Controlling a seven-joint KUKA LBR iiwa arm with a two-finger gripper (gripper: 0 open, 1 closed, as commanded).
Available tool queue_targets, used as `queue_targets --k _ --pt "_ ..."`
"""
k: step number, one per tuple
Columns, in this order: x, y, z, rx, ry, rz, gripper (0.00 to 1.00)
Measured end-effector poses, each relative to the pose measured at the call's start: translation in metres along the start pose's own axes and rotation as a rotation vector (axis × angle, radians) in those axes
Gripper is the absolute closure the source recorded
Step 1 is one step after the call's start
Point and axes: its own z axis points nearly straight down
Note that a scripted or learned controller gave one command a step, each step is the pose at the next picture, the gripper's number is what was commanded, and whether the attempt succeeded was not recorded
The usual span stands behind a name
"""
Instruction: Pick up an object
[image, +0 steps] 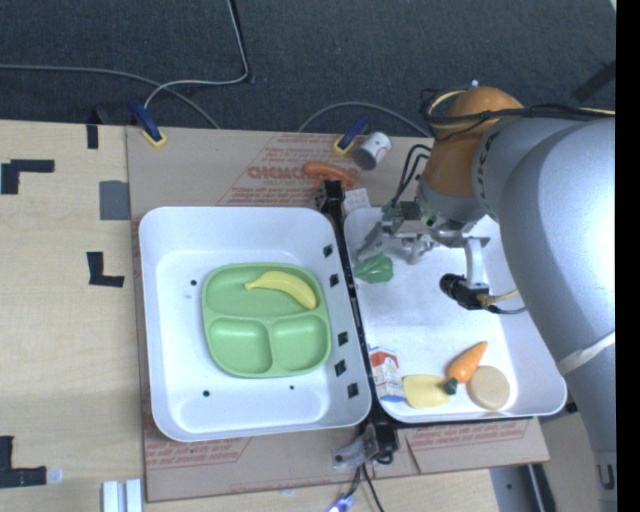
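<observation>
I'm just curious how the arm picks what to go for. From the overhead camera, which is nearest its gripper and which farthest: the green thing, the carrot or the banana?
1. Green object: right bin, upper left part, right beside the gripper.
2. Banana: left bin, in the green tray's top compartment.
3. Carrot: right bin, near its bottom edge, farthest.

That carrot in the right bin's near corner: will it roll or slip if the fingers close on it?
The carrot tapers, so it may squirt toward its narrow end. It looks smooth and glossy, probably slippery. It lies against the round beige piece, which may block rolling that way.
</observation>
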Motion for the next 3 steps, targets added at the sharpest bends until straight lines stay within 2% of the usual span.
queue_targets --k 1,2,3 --pt "0.001 -0.008 0.0 0.001 -0.002 0.001 0.0" --pt "-0.002 0.0 0.0 0.001 0.0 0.0 0.0" --pt "-0.008 -0.016 -0.001 0.0 -0.001 0.001 0.0"
